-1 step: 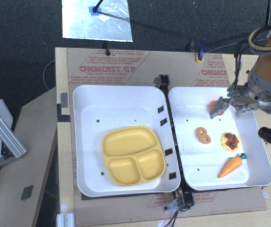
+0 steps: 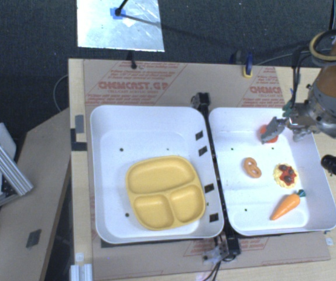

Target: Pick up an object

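The gripper (image 2: 282, 127) is hovering at the right white bin (image 2: 317, 174); finger state cannot be told. The small orange-red object (image 2: 268, 133) beneath may be slipping aside on descent.

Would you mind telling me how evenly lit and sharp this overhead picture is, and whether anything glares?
In the camera view, light is soft and even; the silvery sheet at the top catches a pale sheen, the yellow tray and carrot cast faint shadows only, and the gripper looks slightly soft.
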`<state>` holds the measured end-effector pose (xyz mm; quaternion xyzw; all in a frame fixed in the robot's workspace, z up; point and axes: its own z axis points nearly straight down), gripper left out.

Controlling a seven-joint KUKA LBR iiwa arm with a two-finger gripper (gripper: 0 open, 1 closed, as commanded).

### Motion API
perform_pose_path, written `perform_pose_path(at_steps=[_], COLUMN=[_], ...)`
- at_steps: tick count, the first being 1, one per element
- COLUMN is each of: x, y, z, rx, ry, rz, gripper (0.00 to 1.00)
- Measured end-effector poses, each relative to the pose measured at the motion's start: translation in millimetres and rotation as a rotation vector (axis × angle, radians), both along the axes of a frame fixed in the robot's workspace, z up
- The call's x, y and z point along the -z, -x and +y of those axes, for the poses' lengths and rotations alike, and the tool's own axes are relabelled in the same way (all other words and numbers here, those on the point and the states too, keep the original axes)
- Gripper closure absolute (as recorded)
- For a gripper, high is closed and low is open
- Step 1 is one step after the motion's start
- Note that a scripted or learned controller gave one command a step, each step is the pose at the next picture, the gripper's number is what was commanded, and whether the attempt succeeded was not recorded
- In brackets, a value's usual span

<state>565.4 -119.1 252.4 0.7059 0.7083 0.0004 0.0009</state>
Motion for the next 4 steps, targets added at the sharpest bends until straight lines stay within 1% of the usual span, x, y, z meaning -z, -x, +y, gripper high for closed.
perform_pose_path(at_steps=[1, 2, 3, 4], x=[52.2, 101.2, 161.7, 147.5], y=[-9.4, -5.3, -9.3, -10.7], z=[-3.3, 6.1, 1.6, 1.3], rx=[0.002, 0.002, 0.003, 0.002], ry=[-0.001, -0.002, -0.001, 0.0], rz=[0.004, 0.005, 0.005, 0.0], gripper=[0.0, 0.0, 0.0, 1.0])
